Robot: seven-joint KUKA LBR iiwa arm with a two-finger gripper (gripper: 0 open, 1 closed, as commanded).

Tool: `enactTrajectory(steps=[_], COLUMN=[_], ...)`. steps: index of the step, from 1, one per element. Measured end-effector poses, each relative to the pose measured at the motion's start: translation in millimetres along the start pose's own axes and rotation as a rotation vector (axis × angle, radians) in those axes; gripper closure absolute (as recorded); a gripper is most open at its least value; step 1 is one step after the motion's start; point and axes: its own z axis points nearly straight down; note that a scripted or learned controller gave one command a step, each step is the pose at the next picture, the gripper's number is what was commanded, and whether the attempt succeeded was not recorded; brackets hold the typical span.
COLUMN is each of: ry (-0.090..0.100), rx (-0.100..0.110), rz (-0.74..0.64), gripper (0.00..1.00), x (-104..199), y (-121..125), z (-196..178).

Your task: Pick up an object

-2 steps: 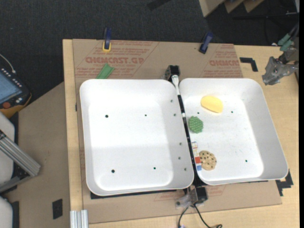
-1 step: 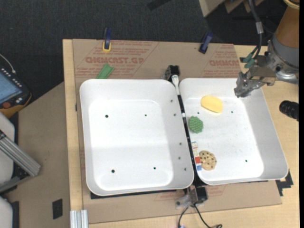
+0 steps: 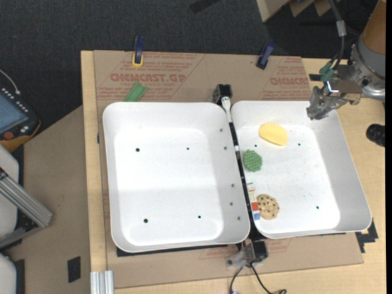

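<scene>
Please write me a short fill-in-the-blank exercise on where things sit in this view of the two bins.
1. The yellow object, green object and cookie all lie in the ____ bin.
2. The object nearest the gripper is the ____ one.
3. The cookie lies ____ the camera than the green object.

Missing words: right; yellow; nearer

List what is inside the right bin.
The right bin holds a yellow piece, a green textured piece and a cookie. The gripper hovers over its far corner.

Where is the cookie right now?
The cookie lies in the right bin, near its front left corner, below the green ball and next to the divider between the bins.
</scene>
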Motion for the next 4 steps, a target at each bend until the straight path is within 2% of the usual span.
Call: enactTrajectory(steps=[1,2,3,4], ry=[-0.001,0.004,0.008,0.006], rx=[-0.003,-0.006,-0.01,-0.001], rz=[0.0,-0.012,-0.013,-0.01], gripper=[1.0,1.0,1.0,1.0], x=[0,114,224,316], y=[1,19,-6,-16], z=[-10,-77,-179,-190])
